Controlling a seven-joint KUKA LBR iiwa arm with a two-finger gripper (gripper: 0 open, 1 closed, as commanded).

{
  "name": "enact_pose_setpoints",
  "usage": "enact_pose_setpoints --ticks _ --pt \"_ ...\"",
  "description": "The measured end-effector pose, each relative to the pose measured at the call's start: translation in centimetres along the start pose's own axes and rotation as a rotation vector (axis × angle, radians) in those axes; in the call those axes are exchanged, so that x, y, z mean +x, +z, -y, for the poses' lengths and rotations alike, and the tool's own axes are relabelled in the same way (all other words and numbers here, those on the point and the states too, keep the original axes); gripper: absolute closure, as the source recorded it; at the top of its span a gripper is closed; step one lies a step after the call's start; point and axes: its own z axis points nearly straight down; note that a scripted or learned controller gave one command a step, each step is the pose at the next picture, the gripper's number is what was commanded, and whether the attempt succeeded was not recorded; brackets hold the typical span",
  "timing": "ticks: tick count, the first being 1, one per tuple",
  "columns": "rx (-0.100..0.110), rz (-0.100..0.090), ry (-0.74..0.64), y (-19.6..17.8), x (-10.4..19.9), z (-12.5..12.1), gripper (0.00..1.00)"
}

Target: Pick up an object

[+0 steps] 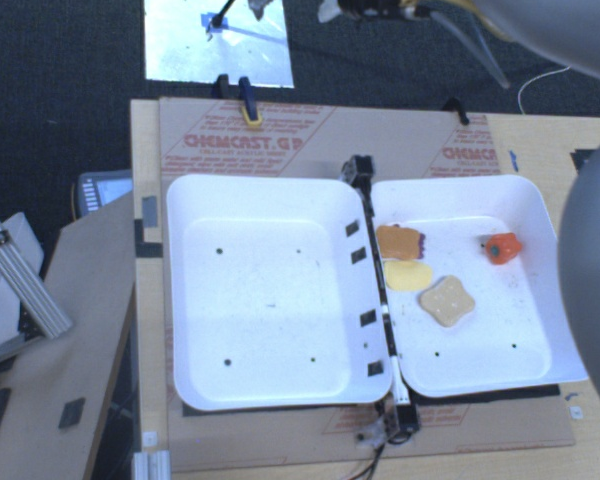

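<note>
So we've got four little things in the right bin [540, 363], an orange piece [399, 242], a yellow one [408, 276], a tan cracker-like one [447, 301] and a red one [501, 248], with the grey arm [592, 268] looming at the right edge.

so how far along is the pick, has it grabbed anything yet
Nothing looks done yet. All four items lie in the right bin: the orange piece, the yellow piece, the tan piece and the red-orange item. Nothing is lifted. The arm sits at the right edge. Left: descend onto one item, grasp it and raise it.
</note>
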Motion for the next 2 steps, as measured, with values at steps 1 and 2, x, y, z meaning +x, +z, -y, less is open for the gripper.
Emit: enact_pose_setpoints --ticks 1,2 --pt "-0.003 -0.001 -0.003 -1.16 0.06 0.01 1.0" --pt "-0.002 -0.001 -0.004 -1.12 0.06 0.01 0.0"
